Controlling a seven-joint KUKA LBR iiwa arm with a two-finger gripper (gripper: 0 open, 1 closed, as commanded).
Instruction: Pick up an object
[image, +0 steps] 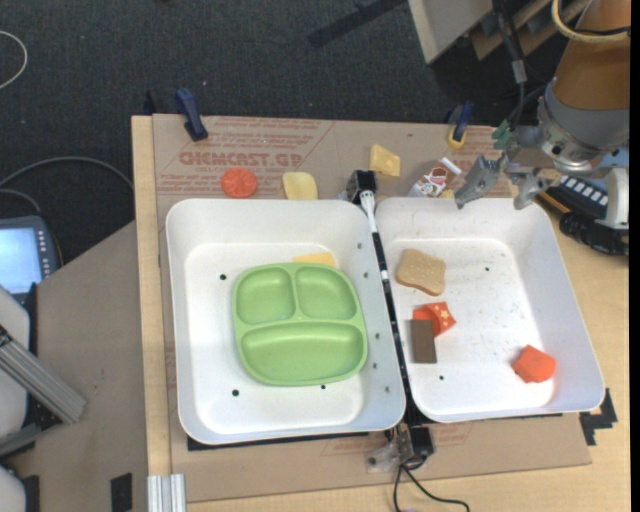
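On the far left I'm seeing a lit screen (20, 262) being cut off by the frame edge. On the bare board behind the bins, a round red-orange piece (239, 183) and a pale yellow piece (299, 185) are lying side by side. The left bin (190, 300) is holding a green divided plate (298, 324), and a yellow slab (315, 259) is peeking out from behind the plate's far rim — most of it is hidden.

Moving right, a yellow wedge (385, 160) and a small printed packet (434, 180) are sitting on the board behind the right bin (560, 290); I can't read the packet's print. Inside that bin, a tan bread slice (421, 271) is lying near the far left corner. Nearer to me, a red piece (436, 318) is touching a dark brown bar (424, 342), and I can't tell which overlaps which. An orange block (534, 365) is resting alone near the front right corner.

The gripper (497, 189) is hanging over the bin's far rim with its two fingers spread apart and nothing between them — the arm above it is running out of frame.
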